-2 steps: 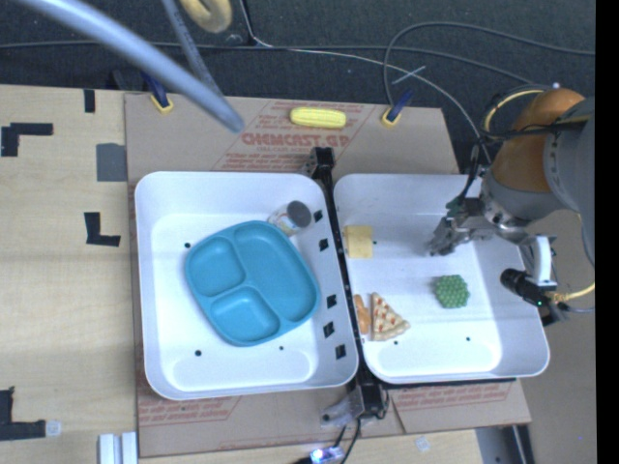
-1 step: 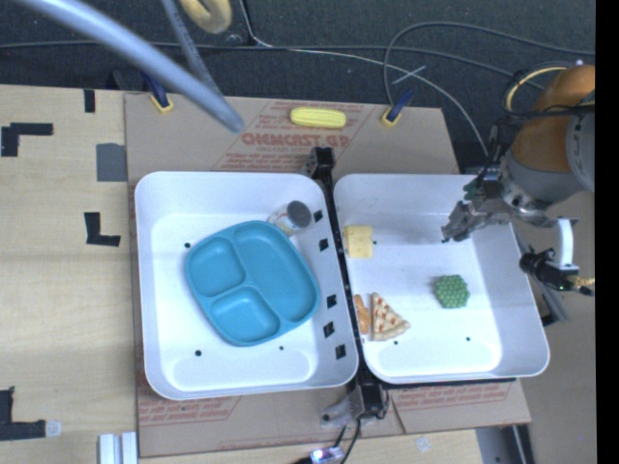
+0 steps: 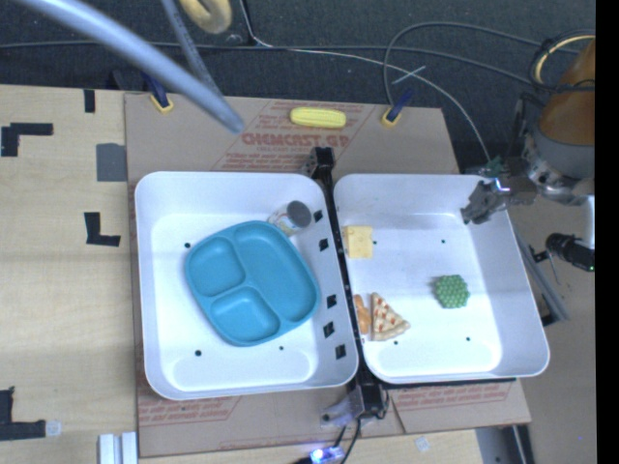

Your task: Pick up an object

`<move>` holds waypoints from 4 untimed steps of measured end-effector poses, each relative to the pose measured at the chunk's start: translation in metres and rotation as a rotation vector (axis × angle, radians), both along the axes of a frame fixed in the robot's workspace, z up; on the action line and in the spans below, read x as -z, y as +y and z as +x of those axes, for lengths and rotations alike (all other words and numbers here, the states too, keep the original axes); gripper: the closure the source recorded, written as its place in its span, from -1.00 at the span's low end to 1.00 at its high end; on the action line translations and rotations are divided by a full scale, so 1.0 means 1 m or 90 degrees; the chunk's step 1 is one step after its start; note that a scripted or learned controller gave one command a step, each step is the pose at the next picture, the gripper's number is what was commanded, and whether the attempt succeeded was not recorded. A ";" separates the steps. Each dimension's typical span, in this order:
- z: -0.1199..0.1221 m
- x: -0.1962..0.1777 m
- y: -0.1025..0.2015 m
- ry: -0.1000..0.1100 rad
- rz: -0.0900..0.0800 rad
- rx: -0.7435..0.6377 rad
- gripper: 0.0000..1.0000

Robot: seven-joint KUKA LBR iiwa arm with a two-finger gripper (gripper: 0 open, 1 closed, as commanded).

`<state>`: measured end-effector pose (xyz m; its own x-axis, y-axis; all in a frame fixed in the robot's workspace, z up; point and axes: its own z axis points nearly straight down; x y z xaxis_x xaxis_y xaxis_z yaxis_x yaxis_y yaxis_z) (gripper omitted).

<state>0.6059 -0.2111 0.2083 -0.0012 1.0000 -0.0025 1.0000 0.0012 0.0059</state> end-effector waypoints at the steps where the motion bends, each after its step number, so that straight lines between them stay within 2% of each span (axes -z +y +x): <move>1: 0.001 -0.022 0.000 0.003 0.001 0.000 1.00; 2: -0.005 -0.016 0.054 0.005 0.002 -0.002 1.00; 4: -0.045 -0.014 0.171 0.005 0.003 -0.004 1.00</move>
<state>0.5605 -0.0405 0.2222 -0.0073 1.0000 0.0024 1.0000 0.0073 -0.0025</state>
